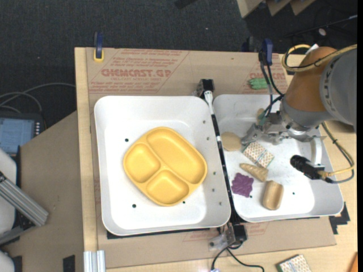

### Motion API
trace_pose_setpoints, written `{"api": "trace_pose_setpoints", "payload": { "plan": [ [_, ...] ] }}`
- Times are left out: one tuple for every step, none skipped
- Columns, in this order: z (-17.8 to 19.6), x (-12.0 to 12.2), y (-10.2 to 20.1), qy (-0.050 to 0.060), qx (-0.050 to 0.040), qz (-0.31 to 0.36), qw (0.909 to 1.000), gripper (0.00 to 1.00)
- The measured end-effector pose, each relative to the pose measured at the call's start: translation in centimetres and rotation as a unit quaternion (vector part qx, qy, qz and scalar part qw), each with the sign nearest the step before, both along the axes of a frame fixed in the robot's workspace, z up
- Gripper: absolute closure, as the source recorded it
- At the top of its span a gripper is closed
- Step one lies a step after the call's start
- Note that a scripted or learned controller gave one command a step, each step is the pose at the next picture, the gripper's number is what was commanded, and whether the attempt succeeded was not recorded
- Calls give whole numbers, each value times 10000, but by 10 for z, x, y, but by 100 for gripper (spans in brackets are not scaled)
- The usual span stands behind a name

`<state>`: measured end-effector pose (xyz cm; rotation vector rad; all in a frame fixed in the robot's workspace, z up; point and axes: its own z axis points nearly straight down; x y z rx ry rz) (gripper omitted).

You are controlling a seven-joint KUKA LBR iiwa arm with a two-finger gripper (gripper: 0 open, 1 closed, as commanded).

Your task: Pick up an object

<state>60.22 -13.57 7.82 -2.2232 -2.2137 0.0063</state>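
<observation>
step: reaching, judged | gripper (pixel 262 134) low in right bin (pixel 323 205), above patterned block (pixel 258 153); grip state: cannot tell | next: likely settle on one item, close, lift

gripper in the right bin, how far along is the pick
Done: the arm has reached into the right bin, with the gripper low near the patterned block. In hand: nothing visibly between its fingers. Left: grasp and lift one item; the block, cone, purple piece and tan cylinder all lie on the bin floor.
</observation>
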Motion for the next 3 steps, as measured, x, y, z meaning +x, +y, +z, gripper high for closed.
{"api": "trace_pose_setpoints", "payload": {
  "plan": [
    [5, 58, 45, 58, -2, 21, 10000, 0],
    [16, 57, 42, 61, -13, 4, 10000, 100],
    [113, 1, 105, -58, 19, 52, 10000, 100]
  ]
}}
